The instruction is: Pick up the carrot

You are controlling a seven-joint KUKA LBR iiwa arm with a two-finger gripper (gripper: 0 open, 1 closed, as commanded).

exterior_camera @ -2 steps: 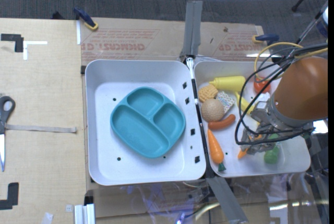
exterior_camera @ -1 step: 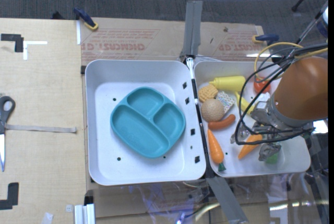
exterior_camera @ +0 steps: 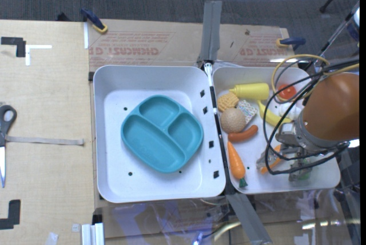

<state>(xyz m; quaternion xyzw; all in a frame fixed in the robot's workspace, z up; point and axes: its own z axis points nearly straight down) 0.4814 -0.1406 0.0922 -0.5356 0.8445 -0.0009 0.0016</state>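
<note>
Scissors (exterior_camera: pixel 4 124) lie at the far left of the wooden bench, well apart from the work. Next comes the left bin (exterior_camera: pixel 103 141), which holds a blue divided plate (exterior_camera: pixel 162 133) set slightly askew in its middle. Past the divider, the right bin (exterior_camera: pixel 251 187) is crowded with toy food: a yellow mustard bottle (exterior_camera: pixel 251 91) at the top, a waffle-like biscuit (exterior_camera: pixel 227 101) and a round beige potato (exterior_camera: pixel 233 120) below it, a reddish sausage (exterior_camera: pixel 243 134) beside the potato, and a banana (exterior_camera: pixel 270 115) further in. The carrot (exterior_camera: pixel 235 163) lies along the bin's left wall, orange body pointing up toward the potato and green stub toward the near edge, free of anything on top of it.

At the right, the arm's orange band (exterior_camera: pixel 334 107) and wrist hang over the bin's near right corner, and the gripper (exterior_camera: pixel 280 158) sits low there, beside a small orange piece (exterior_camera: pixel 269 165) I cannot identify. Whether the pincer is open, closed or gripping something cannot be told, as cables and wrist cover it.

The step in hand looks like the approach: the carrot is not yet grasped. The next move likely calls for shifting left toward the bin wall, lining up across the carrot's narrow width, and descending without nudging the sausage or scraping the wall.
</note>
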